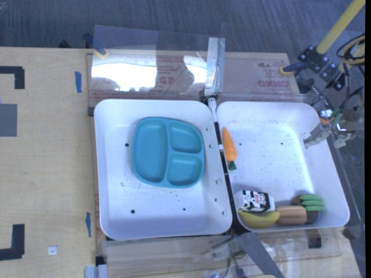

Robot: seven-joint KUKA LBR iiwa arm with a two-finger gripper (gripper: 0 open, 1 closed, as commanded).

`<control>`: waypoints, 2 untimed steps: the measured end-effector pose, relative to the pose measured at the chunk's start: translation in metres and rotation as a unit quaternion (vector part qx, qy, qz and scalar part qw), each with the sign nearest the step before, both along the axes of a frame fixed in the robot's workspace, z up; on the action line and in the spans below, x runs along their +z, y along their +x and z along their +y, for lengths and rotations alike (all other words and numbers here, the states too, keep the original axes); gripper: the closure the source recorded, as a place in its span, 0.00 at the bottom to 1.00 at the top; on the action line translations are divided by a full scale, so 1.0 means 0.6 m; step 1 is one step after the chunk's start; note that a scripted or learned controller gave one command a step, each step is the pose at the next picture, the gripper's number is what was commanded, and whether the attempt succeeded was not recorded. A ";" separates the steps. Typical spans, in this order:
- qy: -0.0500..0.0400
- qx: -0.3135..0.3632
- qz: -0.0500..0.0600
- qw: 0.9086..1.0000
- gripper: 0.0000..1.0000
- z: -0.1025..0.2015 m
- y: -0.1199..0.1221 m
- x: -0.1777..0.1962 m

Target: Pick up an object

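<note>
Teal divided plate (168, 152); orange carrot (229, 146); yellow banana (258, 218); black-and-white cow-patterned carton (256, 200); white bins (116, 213).

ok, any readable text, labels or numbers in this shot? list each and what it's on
Clear panel behind the bins: faint reddish print, seemingly mirrored, too blurred to read.
Same reddish print behind the right bin: also too blurred to read.
Small black-and-white carton in the right bin: a cow-like pattern, no legible words.
Teal divided plate, carrot, banana: no markings.
Nothing can be quoted with confidence.
</note>
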State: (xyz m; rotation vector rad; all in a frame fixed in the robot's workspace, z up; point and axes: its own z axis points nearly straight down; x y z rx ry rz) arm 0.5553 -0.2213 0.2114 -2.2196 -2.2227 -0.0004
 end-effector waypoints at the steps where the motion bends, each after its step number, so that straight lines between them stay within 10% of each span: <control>1: 0.001 -0.076 0.000 0.997 0.00 -0.003 -0.102 -0.031; 2: 0.002 -0.069 0.002 0.998 0.00 0.123 -0.084 -0.074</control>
